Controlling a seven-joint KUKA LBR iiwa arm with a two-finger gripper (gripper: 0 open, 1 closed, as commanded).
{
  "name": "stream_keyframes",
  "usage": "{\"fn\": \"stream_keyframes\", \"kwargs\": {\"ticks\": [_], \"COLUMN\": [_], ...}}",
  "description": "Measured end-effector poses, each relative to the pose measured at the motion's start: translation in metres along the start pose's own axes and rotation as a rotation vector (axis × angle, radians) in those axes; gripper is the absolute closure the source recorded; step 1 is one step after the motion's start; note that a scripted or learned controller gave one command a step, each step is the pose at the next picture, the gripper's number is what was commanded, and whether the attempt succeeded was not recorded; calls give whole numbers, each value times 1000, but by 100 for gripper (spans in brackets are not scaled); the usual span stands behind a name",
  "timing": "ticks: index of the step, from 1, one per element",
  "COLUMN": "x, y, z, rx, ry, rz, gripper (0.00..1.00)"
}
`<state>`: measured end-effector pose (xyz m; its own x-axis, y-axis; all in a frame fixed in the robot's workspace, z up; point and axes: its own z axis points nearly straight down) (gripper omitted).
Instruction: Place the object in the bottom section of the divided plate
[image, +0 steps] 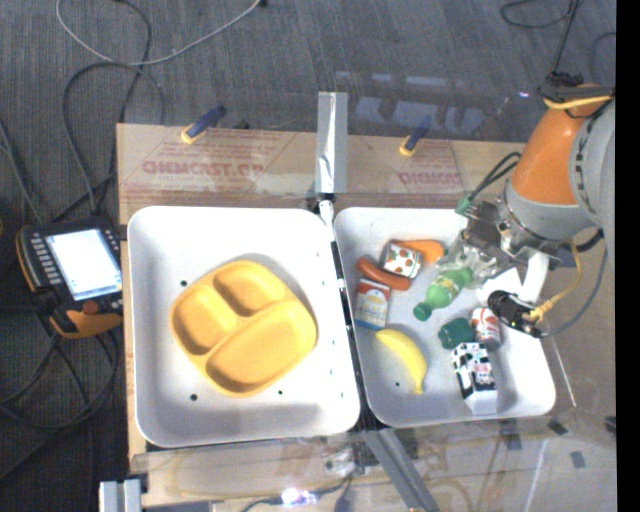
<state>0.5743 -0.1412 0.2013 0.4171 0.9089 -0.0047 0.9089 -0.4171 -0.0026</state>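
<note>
A yellow divided plate (245, 325) lies in the left bin (150, 380), with two small sections at the top and one large section (265, 345) at the bottom; nothing lies on it. My gripper (478, 250) hangs over the upper right of the right bin (535, 395), just above the cap end of a green bottle (438, 292). Whether it touches the bottle is unclear. A banana (403, 357) lies lower in that bin.
The right bin also holds a red sausage (383, 273), a carrot (428, 248), a strawberry carton (402, 259), a small carton (371, 303), a red-white can (486, 325), a dark green item (456, 331) and a black-white carton (473, 372). A pendant (80, 262) lies left of the bench.
</note>
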Motion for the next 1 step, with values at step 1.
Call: {"fn": "stream_keyframes", "kwargs": {"ticks": [1], "x": [69], "y": [-18], "z": [6], "rx": [2], "ry": [1], "rz": [-20], "gripper": [100]}}
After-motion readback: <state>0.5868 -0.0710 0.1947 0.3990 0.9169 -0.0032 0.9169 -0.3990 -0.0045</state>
